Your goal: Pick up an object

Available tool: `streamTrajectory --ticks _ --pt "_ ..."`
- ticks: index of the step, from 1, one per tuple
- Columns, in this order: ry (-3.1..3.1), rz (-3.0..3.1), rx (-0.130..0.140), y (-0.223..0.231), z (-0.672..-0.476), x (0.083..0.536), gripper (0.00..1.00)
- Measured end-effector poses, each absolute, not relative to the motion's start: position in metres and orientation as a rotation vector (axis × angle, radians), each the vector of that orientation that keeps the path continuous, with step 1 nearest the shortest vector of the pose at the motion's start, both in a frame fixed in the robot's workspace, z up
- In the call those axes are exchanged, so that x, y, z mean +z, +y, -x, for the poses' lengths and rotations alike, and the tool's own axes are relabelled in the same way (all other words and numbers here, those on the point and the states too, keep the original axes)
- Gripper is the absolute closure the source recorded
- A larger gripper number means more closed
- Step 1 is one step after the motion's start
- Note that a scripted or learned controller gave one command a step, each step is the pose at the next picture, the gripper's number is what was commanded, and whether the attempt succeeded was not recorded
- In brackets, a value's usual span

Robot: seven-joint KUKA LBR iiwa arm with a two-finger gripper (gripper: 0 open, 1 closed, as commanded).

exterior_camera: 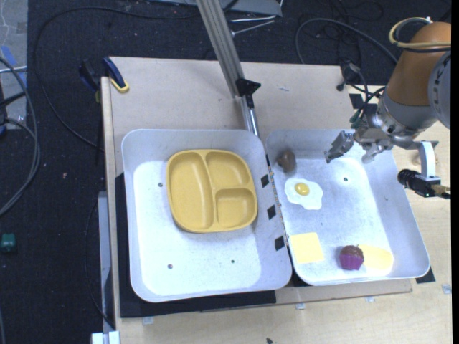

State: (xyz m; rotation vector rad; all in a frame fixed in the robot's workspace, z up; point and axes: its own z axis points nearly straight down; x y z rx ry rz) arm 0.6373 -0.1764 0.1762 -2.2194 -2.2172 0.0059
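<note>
A pale worktop (186,95) carries two shallow white bins side by side. The left bin (143,264) holds a yellow divided plate (211,190) with three compartments, lying flat in the upper middle of the bin's floor. A grey metal pole (222,41) slants down from the top of the view and ends near the seam between the two bins.

The right bin (401,228) holds several small objects. A small brown lump (286,160) sits near its upper left corner. Just below and to the right of it lies a toy fried egg (303,193), white with a yellow yolk. Further down, near the bin's front left, a flat yellow square (307,248) lies on the floor. To its right a purple rounded object (351,257) touches a pale yellow piece (378,258) in the front right corner.

The end effector (353,147) hangs over the upper part of the right bin, well apart from every object. Its two fingers are spread, with nothing between them. The grey arm with its orange band (419,63) enters from the right.
</note>
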Motion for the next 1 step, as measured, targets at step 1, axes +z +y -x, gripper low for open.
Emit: streamTrajectory --ticks 1 --pt "-2.219 2.22 0.004 -0.1766 -0.6379 0.133 0.0"
